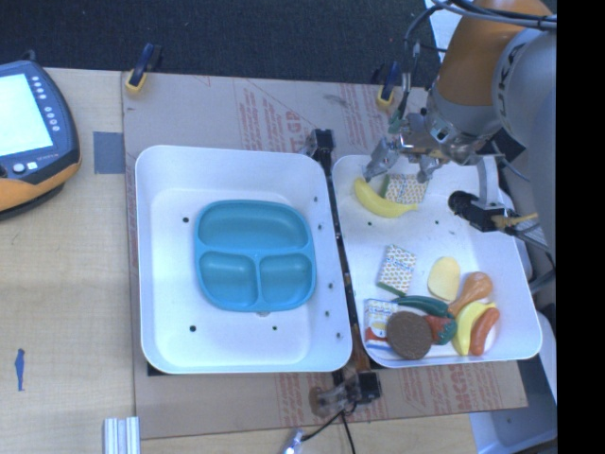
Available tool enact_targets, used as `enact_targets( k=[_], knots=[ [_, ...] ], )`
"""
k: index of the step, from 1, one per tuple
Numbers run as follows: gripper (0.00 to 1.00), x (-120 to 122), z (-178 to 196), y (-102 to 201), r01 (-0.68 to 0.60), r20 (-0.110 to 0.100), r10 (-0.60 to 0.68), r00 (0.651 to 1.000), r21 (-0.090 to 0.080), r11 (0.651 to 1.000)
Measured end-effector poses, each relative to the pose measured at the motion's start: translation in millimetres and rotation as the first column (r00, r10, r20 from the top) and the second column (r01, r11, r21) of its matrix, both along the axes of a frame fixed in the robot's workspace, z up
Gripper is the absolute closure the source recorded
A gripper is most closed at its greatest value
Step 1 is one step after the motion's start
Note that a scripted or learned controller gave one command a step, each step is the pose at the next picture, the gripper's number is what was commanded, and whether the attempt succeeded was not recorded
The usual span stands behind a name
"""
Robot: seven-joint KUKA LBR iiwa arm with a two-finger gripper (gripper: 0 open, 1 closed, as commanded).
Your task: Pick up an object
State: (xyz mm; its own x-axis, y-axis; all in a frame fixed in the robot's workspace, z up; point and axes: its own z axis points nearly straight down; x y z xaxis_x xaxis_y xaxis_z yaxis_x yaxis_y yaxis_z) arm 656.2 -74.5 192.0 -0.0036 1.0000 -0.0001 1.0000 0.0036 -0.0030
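Two white bins sit side by side on the desk (pixel 76 282); the left bin (pixel 161 253) carries a blue divided plate (pixel 253 253), and the right bin (pixel 510 282) holds the toy food. Upper right in the frame, the grey arm (pixel 492 55) hangs its jaws (pixel 405 159) spread wide over a small patterned packet (pixel 406 190), with the banana (pixel 380 201) touching that packet's lower left. Nothing sits between the jaws. Closing here risks a finger landing on the banana, nudging the packet aside. A second packet (pixel 397 268) lies mid-bin, the rest clustered lower right.
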Motion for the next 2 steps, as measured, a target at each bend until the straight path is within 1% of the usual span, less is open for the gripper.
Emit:
enact_targets(
  k=[1,2],
  knots=[
    [0.00,-2.7,-84.8,-17.9,0.000,-0.004,0.000,1.000,-0.001,1.000],
    [0.00,-0.2,-92.8,-19.8,0.000,-0.002,0.000,1.000,0.000,1.000]
  ],
)
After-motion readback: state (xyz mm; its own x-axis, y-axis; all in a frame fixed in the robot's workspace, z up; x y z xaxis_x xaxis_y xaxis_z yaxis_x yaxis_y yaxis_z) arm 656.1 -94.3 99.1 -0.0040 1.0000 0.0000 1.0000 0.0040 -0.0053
